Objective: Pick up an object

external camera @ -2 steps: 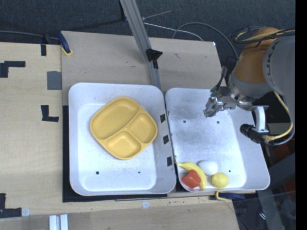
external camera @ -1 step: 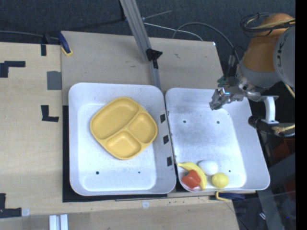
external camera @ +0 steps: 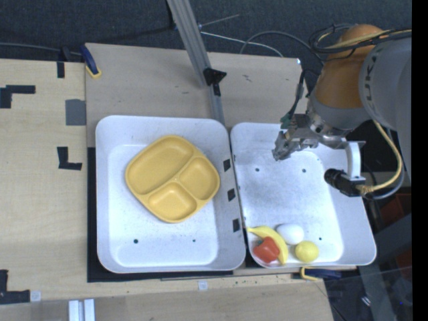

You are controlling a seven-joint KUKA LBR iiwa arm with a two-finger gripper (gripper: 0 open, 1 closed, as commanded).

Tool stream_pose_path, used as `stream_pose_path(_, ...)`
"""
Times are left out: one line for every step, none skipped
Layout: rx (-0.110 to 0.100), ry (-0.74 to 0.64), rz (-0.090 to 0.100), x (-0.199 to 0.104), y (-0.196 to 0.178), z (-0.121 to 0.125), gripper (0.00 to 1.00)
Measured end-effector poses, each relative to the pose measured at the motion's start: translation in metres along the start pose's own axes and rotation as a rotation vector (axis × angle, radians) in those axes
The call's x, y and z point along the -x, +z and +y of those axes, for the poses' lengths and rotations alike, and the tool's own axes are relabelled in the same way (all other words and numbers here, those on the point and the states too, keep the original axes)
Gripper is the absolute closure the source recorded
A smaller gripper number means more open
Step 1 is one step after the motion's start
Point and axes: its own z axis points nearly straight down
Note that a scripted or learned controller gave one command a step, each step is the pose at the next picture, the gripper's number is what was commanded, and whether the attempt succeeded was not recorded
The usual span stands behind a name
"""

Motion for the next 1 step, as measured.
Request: stream_pose_path(0.000, -0.002, 0.001, -0.0591, -0.0115, -0.0169, 1.00)
